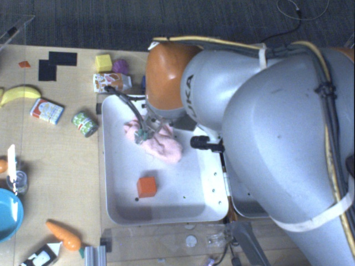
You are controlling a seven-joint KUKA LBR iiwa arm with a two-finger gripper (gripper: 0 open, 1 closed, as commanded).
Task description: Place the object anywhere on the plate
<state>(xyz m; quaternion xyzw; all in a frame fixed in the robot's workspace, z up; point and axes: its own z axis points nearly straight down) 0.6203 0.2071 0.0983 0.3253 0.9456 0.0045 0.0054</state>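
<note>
The large grey arm (pixel 277 121) with its orange band (pixel 166 73) is seen filling the right and centre of the frame, with the letters "UKA" readable in black on the grey casing beside the band. The gripper (pixel 145 133) is lowered into the upper part of the left white shallow bin (pixel 119 204), right at a soft pink crumpled cloth-like object (pixel 163 146); whether that object is clamped cannot be told from this angle. A small orange cube (pixel 147 187) is seen lower in the same bin, well apart from the pink object. A round blue plate (pixel 8 215) is cut by the left edge of the frame, on the wooden bench (pixel 55 170). Also laid on the bench are a yellow banana (pixel 19 95), a small red-and-white carton (pixel 46 111), a green-labelled can (pixel 85 123), a yellow block (pixel 103 63), a purple object (pixel 120 66) and an orange carrot (pixel 64 234). Their labels are too small to be read.
</note>
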